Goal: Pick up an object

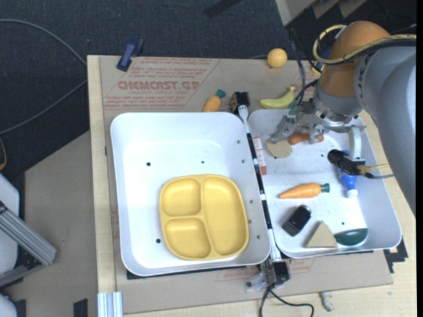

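Note:
My gripper (295,128) hangs low over the far left part of the right bin (377,210), under the grey arm with its orange band. Directly beneath it lie a tan round piece (279,149) and a small reddish object (299,138); whether either is touched I cannot tell. Further toward the front of this bin lie an orange carrot (301,191), a black block (297,220), a tan wedge (321,236) and a dark green piece (351,235). A blue and white marker (347,177) lies by the right wall.
The left bin (132,150) holds a yellow divided plate (203,216). On the bench behind the bins sit a yellow banana (277,100), an orange ball (277,58), a small orange toy (213,103), a black item (240,100) and a blue clip (129,54).

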You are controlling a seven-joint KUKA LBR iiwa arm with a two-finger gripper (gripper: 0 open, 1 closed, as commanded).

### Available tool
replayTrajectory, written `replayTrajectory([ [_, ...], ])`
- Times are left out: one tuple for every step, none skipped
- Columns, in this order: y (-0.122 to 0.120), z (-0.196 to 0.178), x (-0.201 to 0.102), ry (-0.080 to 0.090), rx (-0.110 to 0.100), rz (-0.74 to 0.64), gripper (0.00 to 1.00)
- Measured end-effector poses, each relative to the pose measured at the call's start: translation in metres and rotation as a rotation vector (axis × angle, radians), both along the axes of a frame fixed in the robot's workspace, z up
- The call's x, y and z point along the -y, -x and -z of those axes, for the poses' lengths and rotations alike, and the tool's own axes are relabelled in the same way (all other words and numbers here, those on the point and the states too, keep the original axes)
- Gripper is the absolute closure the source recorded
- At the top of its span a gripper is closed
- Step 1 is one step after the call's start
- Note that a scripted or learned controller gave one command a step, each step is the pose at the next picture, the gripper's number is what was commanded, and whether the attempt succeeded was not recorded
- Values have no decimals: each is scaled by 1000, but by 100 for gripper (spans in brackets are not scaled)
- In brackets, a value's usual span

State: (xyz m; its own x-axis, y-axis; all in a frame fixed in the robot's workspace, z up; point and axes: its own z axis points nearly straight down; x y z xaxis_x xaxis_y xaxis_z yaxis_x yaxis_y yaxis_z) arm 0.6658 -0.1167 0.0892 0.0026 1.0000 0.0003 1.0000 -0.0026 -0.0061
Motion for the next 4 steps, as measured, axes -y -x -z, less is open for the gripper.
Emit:
replayTrajectory([
  [0, 1, -2, 4, 1, 1, 0],
  [0, 1, 0, 1, 0, 0, 0],
  [0, 2, 8, -3, -1, 0, 0],
  [-2, -98, -27, 1, 12, -5, 0],
])
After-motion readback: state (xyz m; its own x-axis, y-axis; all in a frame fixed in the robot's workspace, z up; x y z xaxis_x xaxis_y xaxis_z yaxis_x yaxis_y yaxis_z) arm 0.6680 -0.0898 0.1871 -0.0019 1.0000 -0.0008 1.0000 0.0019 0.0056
